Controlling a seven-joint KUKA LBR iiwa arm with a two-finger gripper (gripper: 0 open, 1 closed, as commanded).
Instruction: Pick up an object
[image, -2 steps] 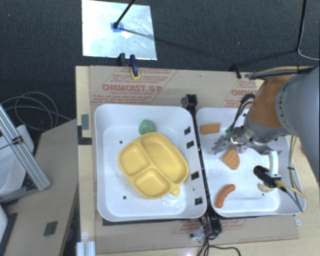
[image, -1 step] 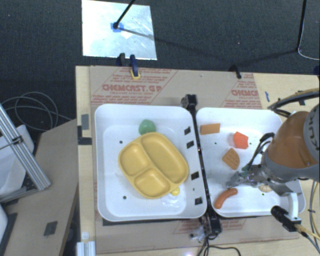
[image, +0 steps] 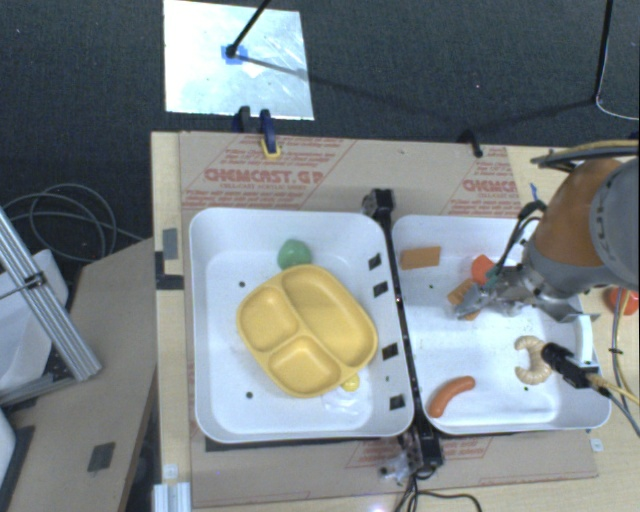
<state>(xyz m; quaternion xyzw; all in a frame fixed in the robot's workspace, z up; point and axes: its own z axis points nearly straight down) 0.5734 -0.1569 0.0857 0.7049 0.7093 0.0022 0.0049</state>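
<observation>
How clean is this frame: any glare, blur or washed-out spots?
Camera view: a reflective sheet on the floor glares bright; the white bins are near washed-out, dimming edge detail; the gripper looks soft and smeared; the yellow divided plate and sausage are reasonably sharp.

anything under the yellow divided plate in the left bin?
A green object pokes out from behind the yellow divided plate's far edge, and a small yellow piece shows at its near edge. Anything else beneath it is covered.

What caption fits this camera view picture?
Robot gripper reaches into the right bin beside toy food; a yellow plate fills the left bin.
</observation>
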